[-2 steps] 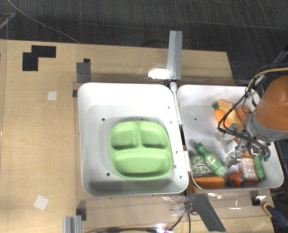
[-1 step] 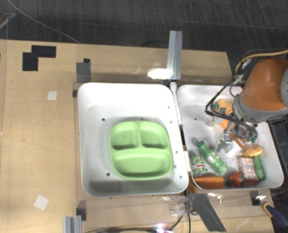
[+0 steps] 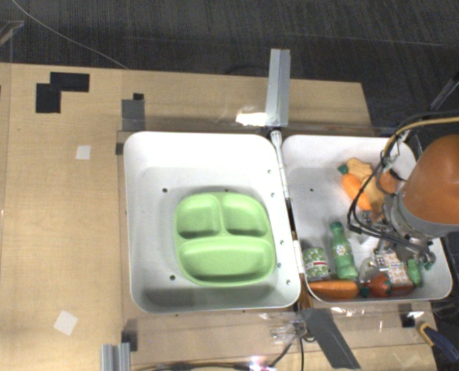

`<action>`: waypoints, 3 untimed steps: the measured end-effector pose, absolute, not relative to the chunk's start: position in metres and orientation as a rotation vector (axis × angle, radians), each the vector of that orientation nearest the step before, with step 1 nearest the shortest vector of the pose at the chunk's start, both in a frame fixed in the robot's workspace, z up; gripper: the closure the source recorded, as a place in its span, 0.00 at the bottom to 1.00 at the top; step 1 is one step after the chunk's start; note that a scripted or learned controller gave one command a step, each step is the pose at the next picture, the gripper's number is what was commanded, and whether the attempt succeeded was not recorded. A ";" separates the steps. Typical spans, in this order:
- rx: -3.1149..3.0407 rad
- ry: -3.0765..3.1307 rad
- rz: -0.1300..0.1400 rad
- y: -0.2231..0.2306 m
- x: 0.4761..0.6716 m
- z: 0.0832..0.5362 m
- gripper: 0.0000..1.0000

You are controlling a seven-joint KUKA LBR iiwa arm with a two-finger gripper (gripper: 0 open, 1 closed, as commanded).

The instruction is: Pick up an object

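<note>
Claw (image 3: 396, 257) low over near end of right bin (image 3: 314, 161), hidden under wrist — cannot tell if spread or pinching. Green bottle (image 3: 341, 252) just beside claw, toward green tray (image 3: 224, 236) — long axis front to back.

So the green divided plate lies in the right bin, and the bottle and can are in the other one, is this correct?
Not quite: the camera view shows the green divided plate in the left bin. The bottle and can are in the other one, the right bin.

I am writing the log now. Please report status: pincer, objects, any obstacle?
Pincer low over right bin, grip unclear. Green bottle, can, carrot crowded together. Green tray in left bin.
</note>
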State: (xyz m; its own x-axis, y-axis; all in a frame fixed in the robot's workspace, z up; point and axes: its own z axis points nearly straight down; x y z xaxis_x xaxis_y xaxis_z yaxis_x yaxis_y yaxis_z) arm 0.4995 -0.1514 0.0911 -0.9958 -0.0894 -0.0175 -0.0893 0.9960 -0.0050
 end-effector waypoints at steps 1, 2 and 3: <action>-0.280 3.106 -0.011 -0.102 0.499 0.092 0.00; -0.209 3.112 -0.013 -0.094 0.499 0.092 0.00; -0.102 3.123 -0.004 -0.135 0.583 0.090 0.00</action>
State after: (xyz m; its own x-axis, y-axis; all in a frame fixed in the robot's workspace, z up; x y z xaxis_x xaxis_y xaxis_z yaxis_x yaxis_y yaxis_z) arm 0.5832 -0.1352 0.0897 -0.9977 -0.0652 -0.0168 -0.0651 0.9979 -0.0032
